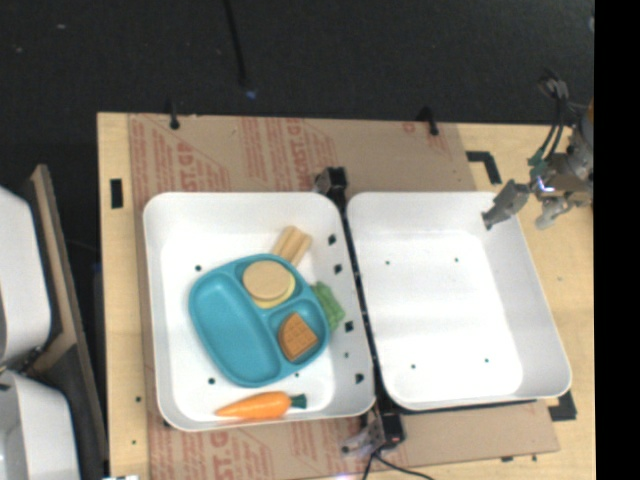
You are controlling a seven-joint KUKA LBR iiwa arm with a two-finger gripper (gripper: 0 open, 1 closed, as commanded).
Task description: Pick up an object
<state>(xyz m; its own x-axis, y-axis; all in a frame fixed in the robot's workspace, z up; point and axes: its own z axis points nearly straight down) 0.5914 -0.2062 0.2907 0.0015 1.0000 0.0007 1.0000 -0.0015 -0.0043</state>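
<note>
Gripper point(527, 204): at the upper right corner of the right bin point(455, 368), fingers spread, nothing between them. Red print on the cardboard sheet point(230, 153) is too small to read. The left bin point(165, 238) contains a blue compartment tray point(235, 333) carrying a round tan biscuit point(270, 281) and a brown waffle piece point(298, 337). A wooden block point(293, 242) touches the tray's top edge. An orange carrot point(258, 406) lies near the front wall.

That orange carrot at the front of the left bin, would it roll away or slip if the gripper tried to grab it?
The carrot looks like a smooth toy, so it may slip. Its rounded, tapered body lies flat on the bin floor, so a nudge would likely roll it in a curve. It sits close to the front wall, which could stop it but may crowd the gripper.
</note>
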